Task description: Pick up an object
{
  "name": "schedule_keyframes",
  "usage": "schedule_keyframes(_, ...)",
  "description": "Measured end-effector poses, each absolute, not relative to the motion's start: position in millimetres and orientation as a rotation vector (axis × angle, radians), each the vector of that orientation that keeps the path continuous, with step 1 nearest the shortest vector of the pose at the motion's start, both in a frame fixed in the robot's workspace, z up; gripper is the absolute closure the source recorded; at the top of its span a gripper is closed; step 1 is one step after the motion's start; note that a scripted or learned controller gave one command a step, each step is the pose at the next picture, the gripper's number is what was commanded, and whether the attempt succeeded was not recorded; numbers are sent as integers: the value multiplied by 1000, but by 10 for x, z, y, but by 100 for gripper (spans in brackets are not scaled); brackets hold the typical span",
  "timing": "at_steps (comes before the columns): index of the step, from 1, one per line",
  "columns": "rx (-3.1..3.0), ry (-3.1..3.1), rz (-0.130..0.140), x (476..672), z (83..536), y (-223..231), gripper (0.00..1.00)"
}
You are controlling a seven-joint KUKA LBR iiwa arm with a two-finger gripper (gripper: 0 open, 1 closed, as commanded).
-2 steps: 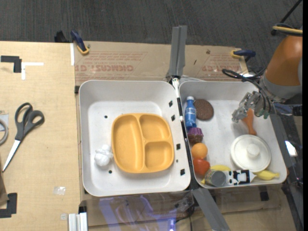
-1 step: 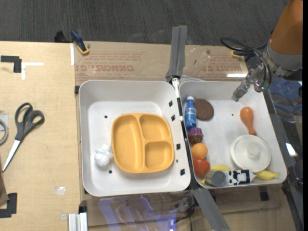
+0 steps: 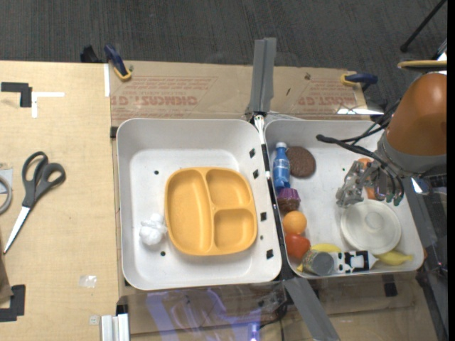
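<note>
The gripper hovered just above the white bowl; finger state could not be determined. Approach step; descent and closure were required next.

The claw is a blurred tangle of metal and cables, and how its tips stand cannot be made out. An orange thing just above it is mostly covered by it, too little showing to name. The arm behind the claw runs off the right edge. Just below the claw, the banana is partly hidden behind the white bowl. Far to the claw's left, a ring-shaped thing is cut by the left edge.
</note>
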State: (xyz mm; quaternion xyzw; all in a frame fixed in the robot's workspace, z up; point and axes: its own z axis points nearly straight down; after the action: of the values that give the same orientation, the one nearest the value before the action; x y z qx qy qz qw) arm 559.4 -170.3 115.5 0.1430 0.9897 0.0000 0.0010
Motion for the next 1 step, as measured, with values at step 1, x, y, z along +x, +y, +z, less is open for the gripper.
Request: schedule_keyframes(1,1019,2970,-1,5698,956,-932,100)
